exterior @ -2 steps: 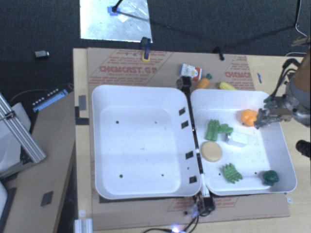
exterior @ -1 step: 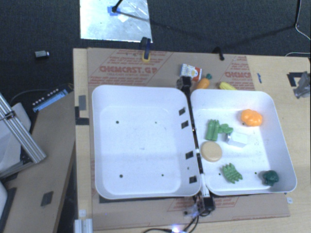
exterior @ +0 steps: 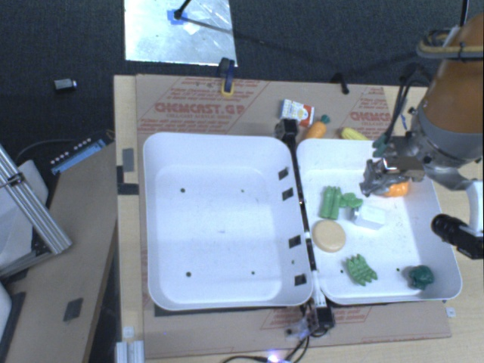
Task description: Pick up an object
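Observation:
The right bin (exterior: 446,274) holds several small objects: a green ridged piece (exterior: 333,202), a tan round disc (exterior: 330,236), a white block (exterior: 371,218), a green spiky piece (exterior: 361,269), a dark green lump (exterior: 420,276) and an orange piece (exterior: 398,189). My gripper (exterior: 376,181) hangs over the upper right part of this bin, just left of the orange piece and above the white block. I see nothing between its fingers.
The left bin (exterior: 219,218) lies beside the right one, with a black hinge strip (exterior: 299,203) between them. Behind the bins on the cardboard lie a small carton (exterior: 296,111), an orange carrot-like toy (exterior: 315,129) and a yellow piece (exterior: 352,134).

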Robot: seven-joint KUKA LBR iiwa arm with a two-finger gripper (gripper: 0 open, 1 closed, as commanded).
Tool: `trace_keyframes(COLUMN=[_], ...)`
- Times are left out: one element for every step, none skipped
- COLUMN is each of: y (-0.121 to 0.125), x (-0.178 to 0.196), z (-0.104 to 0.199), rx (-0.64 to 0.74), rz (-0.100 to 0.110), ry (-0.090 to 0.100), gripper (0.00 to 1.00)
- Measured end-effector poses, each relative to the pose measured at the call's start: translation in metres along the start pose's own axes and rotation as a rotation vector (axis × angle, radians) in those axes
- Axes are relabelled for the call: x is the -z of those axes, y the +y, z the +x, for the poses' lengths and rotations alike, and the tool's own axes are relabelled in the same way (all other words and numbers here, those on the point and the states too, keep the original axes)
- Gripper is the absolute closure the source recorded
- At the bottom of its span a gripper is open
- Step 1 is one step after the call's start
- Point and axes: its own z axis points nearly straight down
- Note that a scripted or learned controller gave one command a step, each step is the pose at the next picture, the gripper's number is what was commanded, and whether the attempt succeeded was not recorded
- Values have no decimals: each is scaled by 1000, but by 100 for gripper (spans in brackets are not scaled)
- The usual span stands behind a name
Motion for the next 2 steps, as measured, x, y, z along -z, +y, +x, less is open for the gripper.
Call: trace_keyframes(y=[-9,18], x=[-77,-32], z=[70,181], rx=[-4,0], rz=[-3,-15], ry=[-2,1], gripper=[100,100])
